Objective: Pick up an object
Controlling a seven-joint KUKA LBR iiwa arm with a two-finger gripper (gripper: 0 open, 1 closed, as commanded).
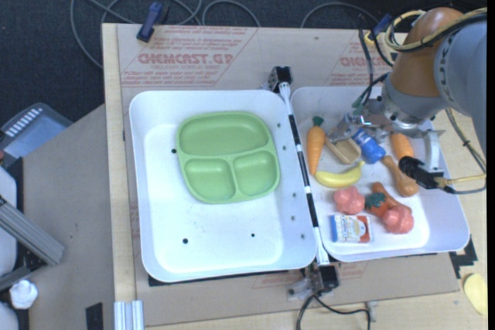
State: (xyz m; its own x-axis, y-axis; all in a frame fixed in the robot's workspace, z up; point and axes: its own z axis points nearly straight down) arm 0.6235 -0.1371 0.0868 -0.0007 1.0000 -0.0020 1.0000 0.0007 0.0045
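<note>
Toys [360, 185] crowded in right bin [445, 239]

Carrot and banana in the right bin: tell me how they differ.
The carrot is orange with a green top; the banana is yellow. The carrot lies lengthwise up the bin beside the divider; the banana lies crosswise below it. The carrot is straight and tapered, the banana curved. Both are toy foods lying flat in the right bin.

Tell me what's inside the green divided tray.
The green divided tray in the left bin has three compartments, all showing bare green plastic. The bin floor under the tray is covered.
</note>
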